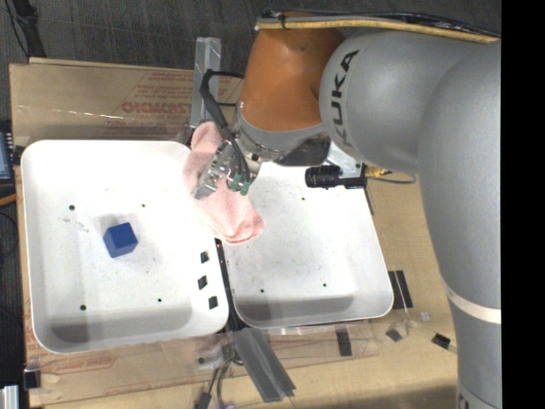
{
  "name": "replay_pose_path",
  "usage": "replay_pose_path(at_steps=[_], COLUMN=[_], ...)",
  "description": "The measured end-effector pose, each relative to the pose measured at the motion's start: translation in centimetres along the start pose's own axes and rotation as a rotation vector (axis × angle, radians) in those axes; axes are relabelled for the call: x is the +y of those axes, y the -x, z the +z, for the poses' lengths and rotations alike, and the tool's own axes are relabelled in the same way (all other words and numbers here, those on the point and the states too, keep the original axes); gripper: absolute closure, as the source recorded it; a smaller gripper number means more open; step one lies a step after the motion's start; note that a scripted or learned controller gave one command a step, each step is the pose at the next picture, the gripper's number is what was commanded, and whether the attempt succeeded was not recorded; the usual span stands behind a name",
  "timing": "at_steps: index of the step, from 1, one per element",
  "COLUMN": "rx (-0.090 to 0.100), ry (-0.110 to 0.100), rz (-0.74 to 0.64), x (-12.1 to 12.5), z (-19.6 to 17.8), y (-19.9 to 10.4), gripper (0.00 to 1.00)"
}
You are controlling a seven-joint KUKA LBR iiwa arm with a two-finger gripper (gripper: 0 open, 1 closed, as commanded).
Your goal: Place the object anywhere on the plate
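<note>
**Claw over the seam between the bins, pink plate beneath it**

From my feed I see the arm (400, 118) reaching in from the right, its orange band (285, 79) above the wrist. The claw (220, 175) hangs over the place where the two white bins meet, right above the pink plate (228, 204). Whether its tips are spread or closed I cannot tell; the metal parts blur against the pink, and I see nothing gripped in them. The plate lies across the inner rims, tilted, part in the left bin (51, 228) and part in the right bin (341, 262). The blue cube (120, 239) sits on the left bin's floor, well apart from both plate and claw. Both bins rest on the brown worktop (94, 88).
</note>
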State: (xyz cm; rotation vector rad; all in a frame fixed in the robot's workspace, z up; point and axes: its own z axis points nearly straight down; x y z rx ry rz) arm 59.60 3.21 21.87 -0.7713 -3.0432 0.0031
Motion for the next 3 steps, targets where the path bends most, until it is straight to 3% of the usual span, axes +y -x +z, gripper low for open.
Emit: replay_pose_path(at_steps=[1, 2, 3], rx=[0.000, 0.000, -0.001], ry=[0.001, 0.000, 0.000], rz=[-0.406, -0.502, -0.502], x=[1.5, 3.1, 3.1], z=[-1.0, -1.1, -1.1], y=[-5.6, -10.4, -10.4], gripper=[1.00, 1.00, 0.00])
